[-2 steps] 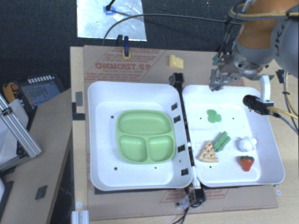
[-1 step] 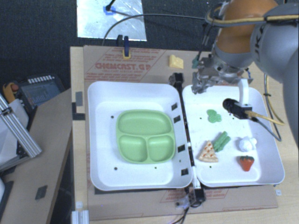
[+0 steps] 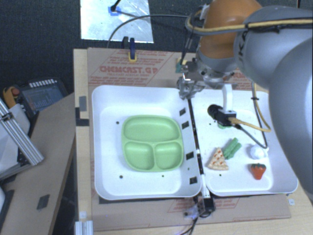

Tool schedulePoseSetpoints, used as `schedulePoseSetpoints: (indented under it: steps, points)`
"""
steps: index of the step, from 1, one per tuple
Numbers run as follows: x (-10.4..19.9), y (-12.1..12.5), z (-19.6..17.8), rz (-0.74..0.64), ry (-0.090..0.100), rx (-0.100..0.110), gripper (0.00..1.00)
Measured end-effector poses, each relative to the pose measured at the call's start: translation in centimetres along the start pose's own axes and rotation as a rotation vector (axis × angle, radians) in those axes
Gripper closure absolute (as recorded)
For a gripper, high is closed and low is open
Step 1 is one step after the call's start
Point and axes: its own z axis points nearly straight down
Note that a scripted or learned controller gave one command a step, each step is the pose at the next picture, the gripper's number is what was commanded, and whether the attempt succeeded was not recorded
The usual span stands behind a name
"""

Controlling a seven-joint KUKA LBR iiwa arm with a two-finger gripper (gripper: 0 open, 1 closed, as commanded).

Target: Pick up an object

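— Pincer (image 3: 187, 89)?
— Hanging over the far end of the divider between the bins; open or closed, cannot tell.
— Things to pick?
— In the right bin (image 3: 281, 182), near its front edge: pizza slice (image 3: 218, 160), green beans (image 3: 231, 148), strawberry (image 3: 258, 170), white ball (image 3: 255, 152).
— Left bin (image 3: 105, 131)?
— Green plate (image 3: 152, 143) at centre.

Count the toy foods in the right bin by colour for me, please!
Green: 1, the toy green beans
Red: 1, the toy strawberry
White: 1, a small round white piece
Tan and orange: 1, the toy pizza slice
Total: 4
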Motion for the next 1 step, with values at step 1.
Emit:
schedulePoseSetpoints:
  steps: [1]
  points:
    - [4.27,-0.82,2.39,0.001,0.000,0.002,1.00]
